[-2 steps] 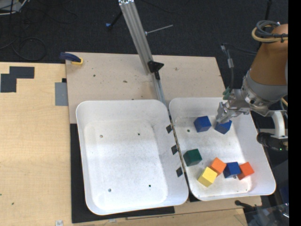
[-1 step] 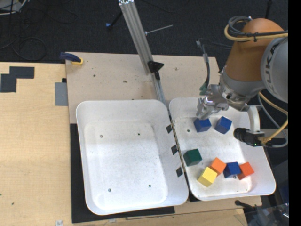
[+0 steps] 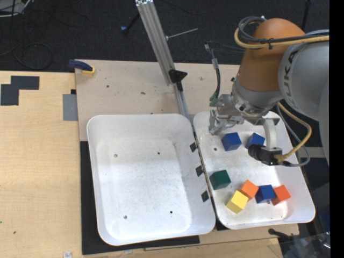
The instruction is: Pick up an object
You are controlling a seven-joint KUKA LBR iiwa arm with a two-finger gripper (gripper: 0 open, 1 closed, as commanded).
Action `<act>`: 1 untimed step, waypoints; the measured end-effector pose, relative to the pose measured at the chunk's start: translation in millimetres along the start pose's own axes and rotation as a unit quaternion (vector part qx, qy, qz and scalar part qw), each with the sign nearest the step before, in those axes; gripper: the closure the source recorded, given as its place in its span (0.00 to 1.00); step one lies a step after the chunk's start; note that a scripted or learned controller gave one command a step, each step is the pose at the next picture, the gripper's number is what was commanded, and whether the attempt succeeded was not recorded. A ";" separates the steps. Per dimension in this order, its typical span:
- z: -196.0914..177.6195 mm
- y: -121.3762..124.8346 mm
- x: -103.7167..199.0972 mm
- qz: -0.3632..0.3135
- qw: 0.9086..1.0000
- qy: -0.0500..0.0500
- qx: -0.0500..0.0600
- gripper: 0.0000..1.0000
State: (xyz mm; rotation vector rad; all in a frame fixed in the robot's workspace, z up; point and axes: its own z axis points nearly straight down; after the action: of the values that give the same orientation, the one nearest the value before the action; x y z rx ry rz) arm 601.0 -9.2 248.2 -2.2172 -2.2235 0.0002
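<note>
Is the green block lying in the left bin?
No, the green block lies in the right bin, near its left wall, while the left bin holds no block.

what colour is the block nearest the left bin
Dark green block, seen in the camera view, in the right bin.
</note>
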 end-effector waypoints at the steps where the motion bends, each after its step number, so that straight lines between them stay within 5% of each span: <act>1: 12.4 10.1 42.6 0.000 1.000 0.000 0.000 1.00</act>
State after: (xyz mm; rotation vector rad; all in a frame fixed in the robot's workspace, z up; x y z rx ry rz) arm 611.1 33.5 235.9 -2.2166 -2.2236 0.0016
